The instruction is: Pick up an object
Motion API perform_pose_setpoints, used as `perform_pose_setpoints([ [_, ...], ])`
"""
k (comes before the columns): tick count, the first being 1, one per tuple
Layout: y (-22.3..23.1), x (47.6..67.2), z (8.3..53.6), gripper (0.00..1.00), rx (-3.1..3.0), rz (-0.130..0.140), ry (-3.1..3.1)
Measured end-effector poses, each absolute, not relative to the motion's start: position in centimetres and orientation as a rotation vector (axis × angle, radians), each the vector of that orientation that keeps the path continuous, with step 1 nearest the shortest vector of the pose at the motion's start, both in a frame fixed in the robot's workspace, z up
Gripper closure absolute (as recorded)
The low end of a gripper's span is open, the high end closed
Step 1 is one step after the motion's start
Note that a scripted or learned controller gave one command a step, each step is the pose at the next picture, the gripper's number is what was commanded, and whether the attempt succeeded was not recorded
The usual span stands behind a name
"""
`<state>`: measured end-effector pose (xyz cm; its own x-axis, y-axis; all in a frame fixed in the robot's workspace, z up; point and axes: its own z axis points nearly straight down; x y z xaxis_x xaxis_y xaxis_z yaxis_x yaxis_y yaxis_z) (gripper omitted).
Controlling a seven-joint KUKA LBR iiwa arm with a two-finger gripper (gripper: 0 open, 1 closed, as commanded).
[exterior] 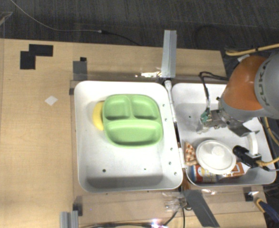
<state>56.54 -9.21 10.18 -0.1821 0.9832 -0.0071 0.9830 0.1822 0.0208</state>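
In the camera view you had the hand (210, 118) low in the right bin (187, 99), at the frame's right; whether it stood wide or narrow I could not tell, and nothing showed between its tips. The likely picks lay just below it: a white round lid (216, 156) resting over a packet (215, 175). You risked a slip on that smooth dome. The green divided tray (131, 119) sat in the left bin (120, 175). No writing was legible.
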Motion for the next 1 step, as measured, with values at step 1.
perform_pose_setpoints([
  [1,-9.21,56.53,10.17,0.00,1.998,0.017,2.401],
])
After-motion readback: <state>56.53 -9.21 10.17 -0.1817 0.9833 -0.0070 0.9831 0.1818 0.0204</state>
